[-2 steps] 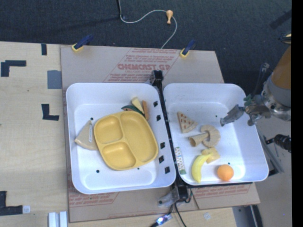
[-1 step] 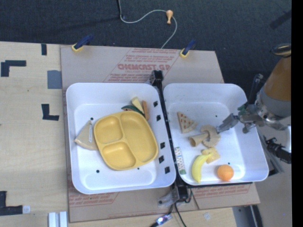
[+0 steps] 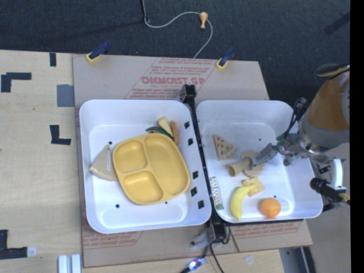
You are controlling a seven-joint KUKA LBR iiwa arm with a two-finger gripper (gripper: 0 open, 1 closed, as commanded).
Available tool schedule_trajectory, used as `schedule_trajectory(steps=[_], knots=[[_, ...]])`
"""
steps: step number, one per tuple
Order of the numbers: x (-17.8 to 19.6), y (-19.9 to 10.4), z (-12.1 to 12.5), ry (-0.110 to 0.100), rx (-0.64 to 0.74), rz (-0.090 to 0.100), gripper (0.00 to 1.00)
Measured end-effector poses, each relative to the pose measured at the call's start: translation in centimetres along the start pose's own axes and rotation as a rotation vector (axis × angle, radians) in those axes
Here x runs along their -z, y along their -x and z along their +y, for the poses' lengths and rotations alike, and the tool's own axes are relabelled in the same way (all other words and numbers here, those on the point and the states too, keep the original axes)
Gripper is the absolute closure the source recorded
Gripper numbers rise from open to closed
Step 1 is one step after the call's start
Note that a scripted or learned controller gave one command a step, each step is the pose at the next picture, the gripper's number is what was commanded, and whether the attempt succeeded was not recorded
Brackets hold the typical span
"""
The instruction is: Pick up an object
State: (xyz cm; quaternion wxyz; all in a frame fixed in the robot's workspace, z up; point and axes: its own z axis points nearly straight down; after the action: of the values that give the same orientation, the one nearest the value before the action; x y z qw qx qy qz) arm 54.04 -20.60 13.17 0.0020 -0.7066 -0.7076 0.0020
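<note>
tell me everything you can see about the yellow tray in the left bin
The yellow tray looks like moulded plastic, rounded at the corners, with three shallow compartments: two at its upper end and one at its lower end. It lies flat and face up in the left bin, turned at a slant. A tan wedge touches its left edge, and small food pieces sit against its upper edge.
</note>
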Motion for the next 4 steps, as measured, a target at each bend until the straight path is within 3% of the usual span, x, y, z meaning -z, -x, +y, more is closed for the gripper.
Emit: schedule_trajectory(steps=[1,2,4], knots=[[-4.9,-0.1,0.1,0.004,-0.001,0.001,0.00],[-3.6,-0.1,0.1,0.008,0.001,-0.002,1.00],[4.9,-0.5,0.7,0.007,0.000,0.000,1.00]])
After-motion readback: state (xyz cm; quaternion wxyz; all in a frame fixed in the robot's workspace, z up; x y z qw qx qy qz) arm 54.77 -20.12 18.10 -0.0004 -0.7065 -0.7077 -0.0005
